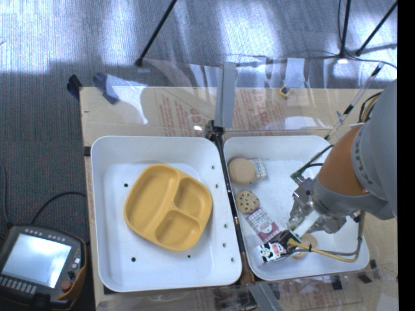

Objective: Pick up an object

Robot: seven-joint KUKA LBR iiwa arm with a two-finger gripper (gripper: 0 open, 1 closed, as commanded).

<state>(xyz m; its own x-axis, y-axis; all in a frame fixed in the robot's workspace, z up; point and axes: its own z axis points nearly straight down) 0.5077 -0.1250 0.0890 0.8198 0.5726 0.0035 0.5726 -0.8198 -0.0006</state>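
My gripper hangs low over the front part of the right bin, reaching in from the right. Just left of it and in front lies a small black-and-white carton. A maroon packet lies just left of the gripper. Further back are a chocolate-chip cookie, a round tan biscuit and a small pale wrapper. Something tan peeks out under the gripper. I see nothing held between its fingers.
The left bin holds a yellow divided plate. A raised wall separates the two bins. Behind the bins lies a cardboard-covered bench top under clear plastic. A teach pendant sits on the floor at the lower left.
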